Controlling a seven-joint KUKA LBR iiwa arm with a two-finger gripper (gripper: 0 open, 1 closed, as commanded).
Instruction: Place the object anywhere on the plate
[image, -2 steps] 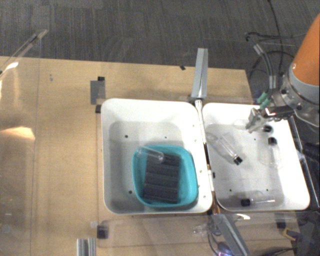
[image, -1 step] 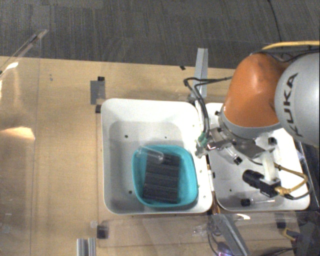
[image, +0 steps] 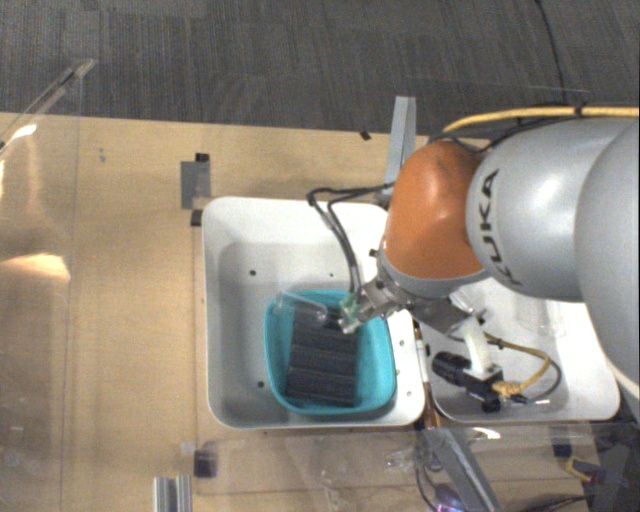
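Note:
A teal plate (image: 375, 368) lies in the front right part of the left white bin (image: 235, 300). A dark ribbed block (image: 322, 368) rests on the plate, covering much of its middle. My gripper (image: 345, 315) reaches down from the right over the plate's back edge, right at the block's far end. The orange band and grey wrist hide most of the gripper's body.
The right white bin (image: 560, 400) sits under the arm; cables and a black connector (image: 465, 375) hang over it. A wooden bench (image: 100, 350) surrounds both bins, with small dark brackets (image: 196, 182) at the bin corners.

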